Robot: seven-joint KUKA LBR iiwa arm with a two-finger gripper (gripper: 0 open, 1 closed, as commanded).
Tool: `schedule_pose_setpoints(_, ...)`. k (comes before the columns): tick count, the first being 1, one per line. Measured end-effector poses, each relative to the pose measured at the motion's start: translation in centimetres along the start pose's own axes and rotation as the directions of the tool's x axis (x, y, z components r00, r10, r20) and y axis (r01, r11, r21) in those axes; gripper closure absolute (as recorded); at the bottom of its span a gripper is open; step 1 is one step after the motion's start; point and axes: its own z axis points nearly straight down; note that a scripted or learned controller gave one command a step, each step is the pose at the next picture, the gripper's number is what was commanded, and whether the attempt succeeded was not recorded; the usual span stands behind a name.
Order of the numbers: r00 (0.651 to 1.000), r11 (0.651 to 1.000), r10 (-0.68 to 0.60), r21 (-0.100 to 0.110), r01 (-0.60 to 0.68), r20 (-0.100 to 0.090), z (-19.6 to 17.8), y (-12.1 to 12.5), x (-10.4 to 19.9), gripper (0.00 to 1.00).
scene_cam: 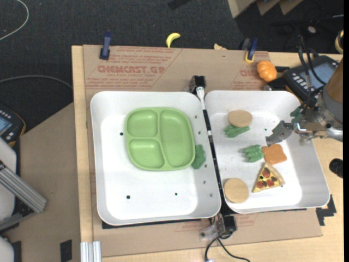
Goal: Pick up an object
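Candidate object: the orange block (275,154) is lying in the right bin (311,192), toward its right half, just above the pizza slice (268,179) and just right of a green leafy piece (253,152). Whether block and leafy piece are touching cannot be told. The gripper (279,132) is hovering just above and slightly left of the block, reaching in from the right; the fingers are looking spread, nothing between them, though the dark tips are small in this view.

Judgement: the approach phase is under way, the grasp not yet made. To do this well, the gripper should be centring over the block, away from the leafy piece, so one finger is not landing on the neighbour, then descending straight before closing.

Other contents, right bin: a tan disc (240,118) resting on a second green piece (236,130) up top, another tan disc (236,190) at bottom left. Left bin (114,201): a green divided plate (160,138), with a green piece (198,156) at its right edge.
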Motion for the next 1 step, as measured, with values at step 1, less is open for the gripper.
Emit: schedule_pose_setpoints(1, 1.0, 1.0, -0.008, -0.008, 0.008, 0.0, -6.71, 1.21, 6.52, 0.0)
